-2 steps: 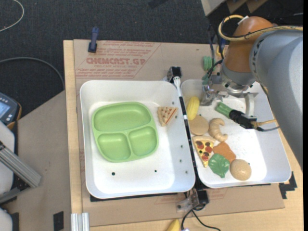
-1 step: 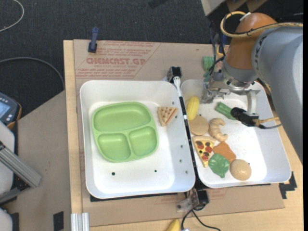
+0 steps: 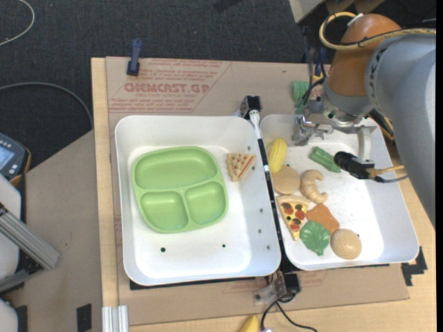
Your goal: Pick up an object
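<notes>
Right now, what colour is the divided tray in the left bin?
Light green, all over. The tray shows plainly in the camera view.

We are looking at a robotics lab or test cell. A grey and orange robot arm is reaching over two white bins sitting on a cardboard-covered tabletop. Plastic toy food is lying in one bin, loose cables are trailing across dark carpet, and aluminium framing is standing beside it.
</notes>
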Robot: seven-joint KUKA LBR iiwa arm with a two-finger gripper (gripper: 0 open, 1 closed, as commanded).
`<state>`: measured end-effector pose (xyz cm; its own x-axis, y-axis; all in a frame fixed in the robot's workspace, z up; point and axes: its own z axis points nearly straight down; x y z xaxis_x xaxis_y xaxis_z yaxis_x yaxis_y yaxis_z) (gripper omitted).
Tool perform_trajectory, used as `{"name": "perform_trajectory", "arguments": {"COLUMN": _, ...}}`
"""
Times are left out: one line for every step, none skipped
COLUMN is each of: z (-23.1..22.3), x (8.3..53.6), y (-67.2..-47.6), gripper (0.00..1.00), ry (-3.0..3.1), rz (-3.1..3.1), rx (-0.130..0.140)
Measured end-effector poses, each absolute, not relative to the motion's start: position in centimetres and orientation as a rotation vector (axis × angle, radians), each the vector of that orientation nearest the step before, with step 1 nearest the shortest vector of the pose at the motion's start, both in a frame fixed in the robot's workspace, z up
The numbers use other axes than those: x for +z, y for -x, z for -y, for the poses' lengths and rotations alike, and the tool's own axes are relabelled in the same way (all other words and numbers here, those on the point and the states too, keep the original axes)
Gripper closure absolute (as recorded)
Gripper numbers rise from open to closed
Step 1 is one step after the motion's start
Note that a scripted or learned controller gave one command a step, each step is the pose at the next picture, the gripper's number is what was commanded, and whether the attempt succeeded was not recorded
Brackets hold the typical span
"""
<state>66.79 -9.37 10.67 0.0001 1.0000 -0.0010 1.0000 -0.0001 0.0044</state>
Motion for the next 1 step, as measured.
{"name": "perform_trajectory", "arguments": {"z": -0.85, "x": 19.02, "y": -58.76, "gripper": 1.0, "ry": -2.212, "rz": -2.234, "rx": 0.01}}
